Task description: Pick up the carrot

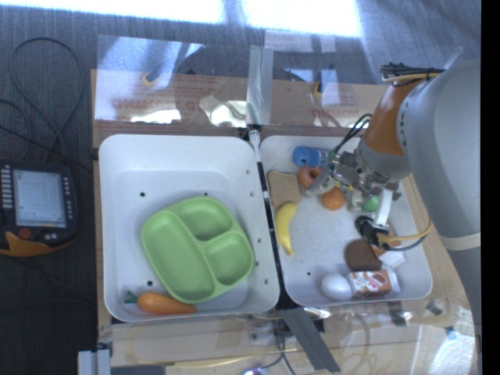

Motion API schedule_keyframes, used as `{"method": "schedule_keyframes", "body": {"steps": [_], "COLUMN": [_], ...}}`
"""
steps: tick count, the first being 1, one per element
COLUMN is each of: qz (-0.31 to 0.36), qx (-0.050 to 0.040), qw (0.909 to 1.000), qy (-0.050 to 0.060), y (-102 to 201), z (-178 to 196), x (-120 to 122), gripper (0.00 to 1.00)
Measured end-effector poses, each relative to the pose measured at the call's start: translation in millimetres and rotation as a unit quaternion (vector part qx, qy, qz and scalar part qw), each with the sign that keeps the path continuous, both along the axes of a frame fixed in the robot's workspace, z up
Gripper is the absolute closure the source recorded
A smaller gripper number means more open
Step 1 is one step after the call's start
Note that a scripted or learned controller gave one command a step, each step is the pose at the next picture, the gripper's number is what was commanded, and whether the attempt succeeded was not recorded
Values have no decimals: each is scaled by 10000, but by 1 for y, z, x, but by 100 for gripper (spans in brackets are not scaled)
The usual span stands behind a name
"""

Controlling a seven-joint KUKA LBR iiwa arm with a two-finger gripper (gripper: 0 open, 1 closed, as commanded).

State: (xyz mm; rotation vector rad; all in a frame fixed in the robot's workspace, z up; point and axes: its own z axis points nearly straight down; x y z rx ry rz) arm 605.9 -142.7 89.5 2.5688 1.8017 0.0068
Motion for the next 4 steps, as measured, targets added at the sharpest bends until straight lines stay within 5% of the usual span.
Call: {"method": "schedule_keyframes", "body": {"steps": [1,2,3,4], "qz": [-1902,-1807,-1806,-1806], "qx": [9,22,10,8], "qw": [9817,9835,9836,9835], "qy": [-18,10,-17,10], "y": [-15,51,49,49], "z": [0,1,11,18], "x": [4,-70,-69,-70], "gripper": [0,0,100,100]}}
